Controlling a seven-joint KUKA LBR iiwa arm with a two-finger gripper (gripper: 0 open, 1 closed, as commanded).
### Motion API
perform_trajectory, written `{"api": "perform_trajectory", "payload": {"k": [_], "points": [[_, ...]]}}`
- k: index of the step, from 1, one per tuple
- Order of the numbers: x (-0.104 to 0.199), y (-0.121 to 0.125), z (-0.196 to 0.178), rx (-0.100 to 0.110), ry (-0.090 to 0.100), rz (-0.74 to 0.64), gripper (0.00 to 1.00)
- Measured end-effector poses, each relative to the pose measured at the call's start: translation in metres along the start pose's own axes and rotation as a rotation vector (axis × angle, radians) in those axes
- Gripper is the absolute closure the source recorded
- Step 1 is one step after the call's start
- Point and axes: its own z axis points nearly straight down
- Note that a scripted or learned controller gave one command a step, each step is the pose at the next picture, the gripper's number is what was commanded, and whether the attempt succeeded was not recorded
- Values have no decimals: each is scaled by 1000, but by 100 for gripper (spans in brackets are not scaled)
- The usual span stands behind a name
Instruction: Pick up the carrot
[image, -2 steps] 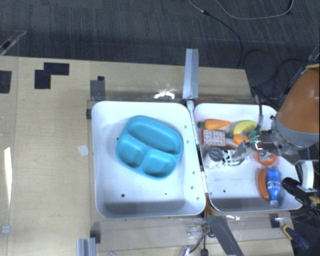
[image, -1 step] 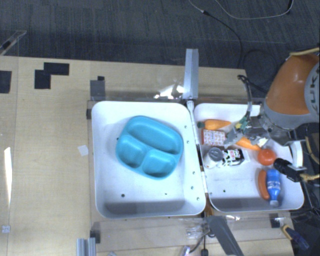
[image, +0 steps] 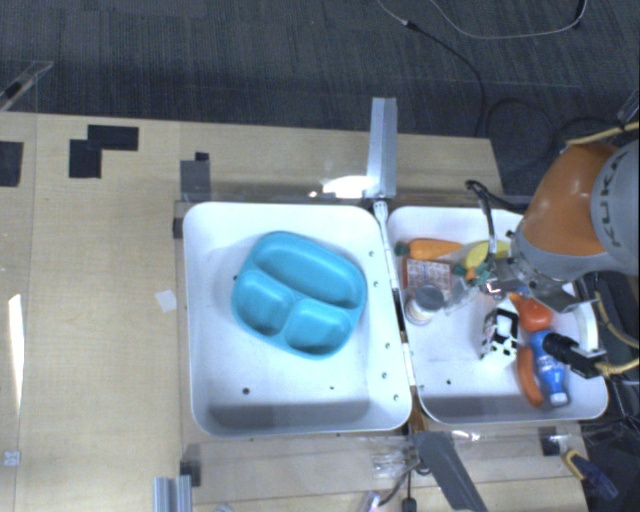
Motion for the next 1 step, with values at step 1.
{"api": "perform_trajectory", "payload": {"k": [1], "points": [[-22, 54, 28, -2, 0, -88, 0]]}}
